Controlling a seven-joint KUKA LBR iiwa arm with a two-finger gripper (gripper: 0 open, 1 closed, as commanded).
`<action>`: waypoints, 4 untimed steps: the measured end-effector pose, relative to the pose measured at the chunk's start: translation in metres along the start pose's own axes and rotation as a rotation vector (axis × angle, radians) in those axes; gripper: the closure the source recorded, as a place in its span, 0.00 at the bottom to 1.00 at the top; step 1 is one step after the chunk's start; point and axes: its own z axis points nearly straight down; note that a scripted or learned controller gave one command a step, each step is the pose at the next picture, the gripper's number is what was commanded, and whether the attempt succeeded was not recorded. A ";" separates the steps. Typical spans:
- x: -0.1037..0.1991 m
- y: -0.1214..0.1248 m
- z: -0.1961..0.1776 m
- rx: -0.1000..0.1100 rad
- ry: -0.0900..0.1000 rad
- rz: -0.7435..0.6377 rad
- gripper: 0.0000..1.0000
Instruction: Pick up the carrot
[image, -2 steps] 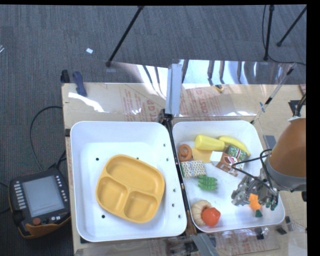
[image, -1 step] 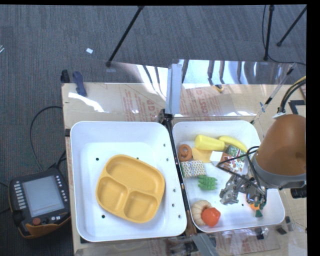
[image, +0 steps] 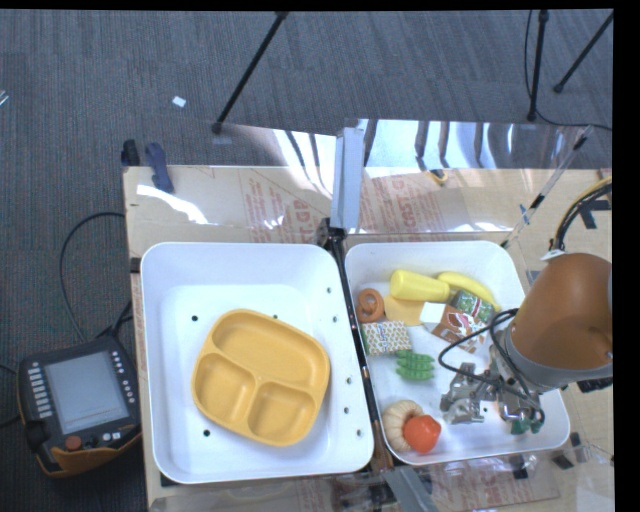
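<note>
An orange-red rounded piece (image: 422, 432), the closest match to a carrot, lies at the front of the right bin (image: 520, 262), touching a tan bun-like piece (image: 400, 416). My gripper (image: 492, 406) hangs low over the bin's front right part, a short way right of that orange-red piece and apart from it. Its fingers (image: 461, 398) stand open and I see nothing between them. The orange wrist band (image: 565, 315) covers the bin's right side.
The right bin also holds a yellow cylinder (image: 419, 286), a banana (image: 468, 287), a brown ring (image: 371, 304), a patterned box (image: 386, 338), a green pod (image: 415, 365) and a snack packet (image: 462, 322). A yellow divided plate (image: 262, 376) lies in the left bin (image: 175, 275).
</note>
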 end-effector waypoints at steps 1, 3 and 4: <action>-0.089 -0.009 -0.002 0.001 -0.008 -0.185 1.00; -0.035 -0.055 -0.021 0.000 -0.005 -0.124 1.00; -0.009 -0.061 -0.017 -0.001 -0.002 0.144 1.00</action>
